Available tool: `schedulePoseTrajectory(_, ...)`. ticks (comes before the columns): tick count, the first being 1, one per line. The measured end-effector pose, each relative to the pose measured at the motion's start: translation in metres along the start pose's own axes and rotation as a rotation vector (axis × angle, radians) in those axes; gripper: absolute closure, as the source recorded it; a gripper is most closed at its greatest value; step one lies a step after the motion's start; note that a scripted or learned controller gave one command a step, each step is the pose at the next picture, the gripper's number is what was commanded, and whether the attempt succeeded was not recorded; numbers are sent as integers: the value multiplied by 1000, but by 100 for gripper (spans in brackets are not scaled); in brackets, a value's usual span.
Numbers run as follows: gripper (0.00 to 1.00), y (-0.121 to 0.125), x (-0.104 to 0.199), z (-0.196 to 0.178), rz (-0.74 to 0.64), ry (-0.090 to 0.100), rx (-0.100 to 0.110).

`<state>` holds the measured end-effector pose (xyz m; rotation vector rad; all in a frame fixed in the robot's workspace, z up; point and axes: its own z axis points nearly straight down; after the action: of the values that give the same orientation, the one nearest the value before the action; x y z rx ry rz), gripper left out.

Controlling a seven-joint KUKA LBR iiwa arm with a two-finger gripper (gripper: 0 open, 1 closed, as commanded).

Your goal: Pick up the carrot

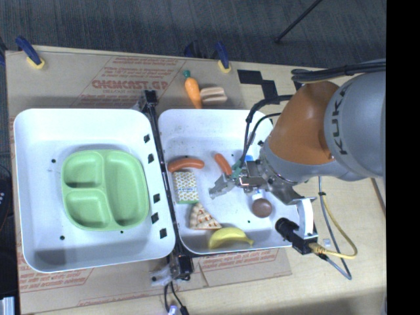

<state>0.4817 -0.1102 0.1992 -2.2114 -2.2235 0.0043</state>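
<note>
Carrot (191, 90) outside bins, beyond right bin's (172, 125) far rim.

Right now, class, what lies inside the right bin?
The right bin holds two sausages, a waffle, a pizza slice, a banana and a brown ball; the arm covers its right part.

Even overhead light, fairly bright. White bins (85, 126) near blown out, faint glare on my orange band (298, 133). Soft shadow in left bin's lower corner. Overall low resolution, small items slightly soft; dark floor murky.

Dark carpet floor (131, 12) beyond bench (367, 241)
</note>
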Motion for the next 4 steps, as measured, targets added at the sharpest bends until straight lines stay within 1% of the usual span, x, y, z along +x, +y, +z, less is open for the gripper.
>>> schedulePoseTrajectory(1,0,103,-1,103,-183,-4,-10)
schedulePoseTrajectory(2,0,161,42,5,-173,-2,-6)
schedulePoseTrajectory(3,0,174,55,-149,-21,-3,-5)
schedulePoseTrajectory(4,0,174,32,-20,256,-2,0)
